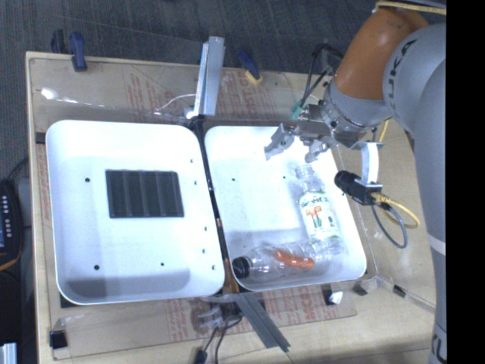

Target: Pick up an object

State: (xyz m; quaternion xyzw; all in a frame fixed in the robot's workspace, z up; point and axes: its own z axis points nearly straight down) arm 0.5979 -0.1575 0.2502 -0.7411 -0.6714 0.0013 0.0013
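Dark carpet surrounds a pale wooden counter (pixel 114 332) that carries two shallow white bins side by side. Lying in the right bin (pixel 250 203), towards its right wall, is a clear plastic bottle (pixel 317 211) with a white label bearing green and orange print; the lettering is too small to read. Along the near wall of the same bin lies a second clear bottle (pixel 280 262) with a black cap at its left end and something orange inside or against it. These two are the candidates for picking.

Above the far right corner of that bin hangs the gripper (pixel 297 149), jaws spread wide with nothing between them, just beyond the top end of the labelled bottle. By my reading this is the approach step: no grasp has been made. The next move would call for lowering over the labelled bottle and lining the jaws across its narrow body before closing.

Further out, the left bin (pixel 83 150) holds a dark ribbed rectangular panel (pixel 144 193). Faint red printing runs along the counter's edges, illegible here.
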